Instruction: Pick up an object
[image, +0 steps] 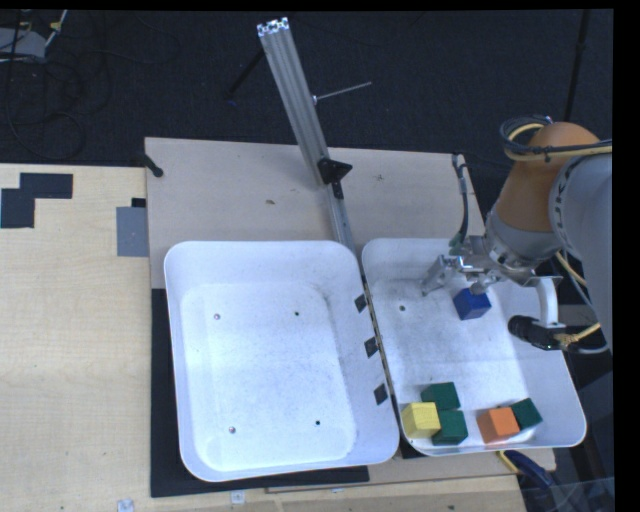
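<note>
- Camera view: the claw (462, 270) hangs over the right bin (560, 395), near its one o'clock corner, with the arm (545, 210) coming in from three o'clock.
- A blue block (472, 303) sits just under the claw, at its five o'clock side; whether it is lifted or resting on the bin floor is unclear.
- I cannot tell how the claw stands, so no grip is confirmed.
- Along the bin's six o'clock edge lie a yellow block (421, 418), two green blocks (444, 410) and an orange block (497, 424) beside another green one (526, 411).
- The left bin (180, 330) lies at nine o'clock on the table (80, 330).
- Judging by position, the grasp step is in hand; next calls for a secure pinch, then a straight lift.
</note>
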